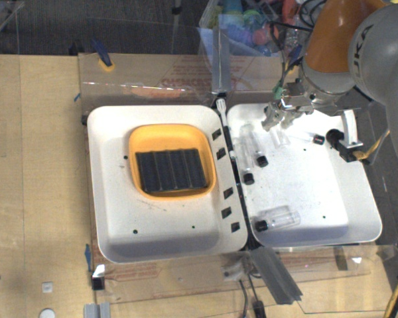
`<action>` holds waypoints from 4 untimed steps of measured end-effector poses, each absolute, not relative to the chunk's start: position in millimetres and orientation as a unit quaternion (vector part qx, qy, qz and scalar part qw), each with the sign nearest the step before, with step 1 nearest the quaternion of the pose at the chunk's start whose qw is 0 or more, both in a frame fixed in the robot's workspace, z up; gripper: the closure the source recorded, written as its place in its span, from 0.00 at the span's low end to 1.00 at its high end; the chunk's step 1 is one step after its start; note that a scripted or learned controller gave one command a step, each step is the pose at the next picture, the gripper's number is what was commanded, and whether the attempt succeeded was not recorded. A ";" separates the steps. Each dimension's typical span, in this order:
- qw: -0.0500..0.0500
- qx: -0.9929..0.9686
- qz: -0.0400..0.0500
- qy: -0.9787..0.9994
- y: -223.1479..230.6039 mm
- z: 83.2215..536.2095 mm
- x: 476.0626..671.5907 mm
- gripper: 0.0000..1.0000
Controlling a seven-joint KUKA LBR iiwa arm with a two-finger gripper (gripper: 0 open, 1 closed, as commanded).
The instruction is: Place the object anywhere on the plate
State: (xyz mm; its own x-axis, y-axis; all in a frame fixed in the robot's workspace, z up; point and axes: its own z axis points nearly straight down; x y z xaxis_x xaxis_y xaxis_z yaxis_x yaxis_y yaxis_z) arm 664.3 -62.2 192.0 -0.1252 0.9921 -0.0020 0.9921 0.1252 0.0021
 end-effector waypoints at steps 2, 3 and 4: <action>0.002 0.619 0.000 0.785 -109.8 221.2 667.2 0.00; 0.003 0.522 0.001 0.853 -134.6 237.9 667.5 0.00; 0.003 0.441 0.001 0.897 -160.4 239.4 667.9 0.00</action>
State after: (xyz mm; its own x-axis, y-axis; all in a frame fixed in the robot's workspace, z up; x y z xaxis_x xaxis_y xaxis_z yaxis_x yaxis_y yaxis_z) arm 667.9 -160.4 239.4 -0.6107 0.7918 -0.0055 0.7918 0.6107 0.0045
